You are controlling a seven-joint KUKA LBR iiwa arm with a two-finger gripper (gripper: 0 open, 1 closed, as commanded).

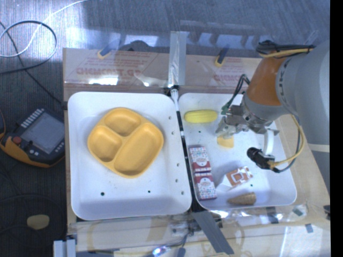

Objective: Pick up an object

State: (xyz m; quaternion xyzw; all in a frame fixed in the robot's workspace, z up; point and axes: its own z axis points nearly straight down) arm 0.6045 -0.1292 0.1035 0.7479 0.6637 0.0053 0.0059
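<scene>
Gripper hangs low in the right bin; whether it is spread or closed, I cannot tell. Well to its left sits a plate. Just left lies a corn cob. Directly beneath it is a yellow chunk, probably light and stiff; grasp across its short sides.

Landmark taken: left white bin. Orange-edged teach pendant seen on dark floor left of bin. Looped white cable laid beyond bin's far left corner. Small tan lump noted near bin's near left corner.
</scene>
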